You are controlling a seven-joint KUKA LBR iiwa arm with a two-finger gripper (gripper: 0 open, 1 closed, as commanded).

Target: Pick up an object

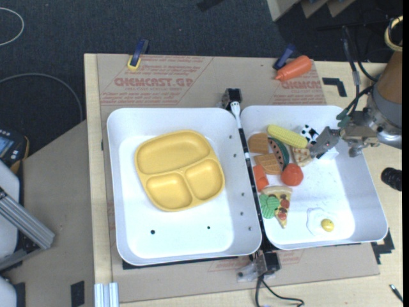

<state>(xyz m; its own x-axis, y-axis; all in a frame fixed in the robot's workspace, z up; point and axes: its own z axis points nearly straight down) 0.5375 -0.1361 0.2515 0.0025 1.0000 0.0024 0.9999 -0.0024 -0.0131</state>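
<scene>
Hovering: gripper (321, 144) over the upper middle of the right bin (364, 197), just right of the toy food pile.
Gripper opening: cannot tell; dark fingers merge in this view, and nothing is seen held between them.
Arm: grey wrist (374, 128) reaching in from the right of the right bin.
Objects, right bin: corn cob (287, 136) at the gripper's left; watermelon slice (280, 150) and bread slice (260, 144) further left; red tomato (293, 174) below the gripper.
Lower part, right bin: pizza slice (280, 206) and fried egg (321, 222).
Left of right bin: left bin (128, 222) with a yellow divided tray (179, 169).
Surface: cardboard sheet (192, 82) under both bins; orange carrot (294, 68) on it, above the right bin.
Room: dark carpet (77, 18) beyond the bench.
</scene>
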